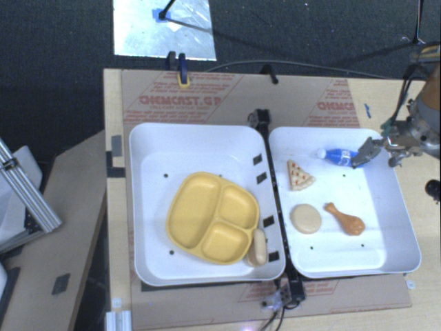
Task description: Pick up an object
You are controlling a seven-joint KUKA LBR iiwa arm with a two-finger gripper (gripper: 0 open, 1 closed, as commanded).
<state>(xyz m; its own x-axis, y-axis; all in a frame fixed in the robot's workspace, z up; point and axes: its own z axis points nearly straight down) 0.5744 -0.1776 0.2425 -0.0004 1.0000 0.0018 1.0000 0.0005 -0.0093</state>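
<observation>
In the right bin lie a small blue bottle on its side at the back, a pizza slice, a round beige biscuit and an orange-brown chicken drumstick. My gripper hangs over the bin's back right corner, just right of the bottle. It is open, with nothing between its fingers. Its left finger overlaps the bottle's right end in the view; whether they touch I cannot tell.
The left bin holds a yellow divided plate with a beige bread roll leaning at its right edge. A black divider runs between the bins. A grey cable crosses behind them.
</observation>
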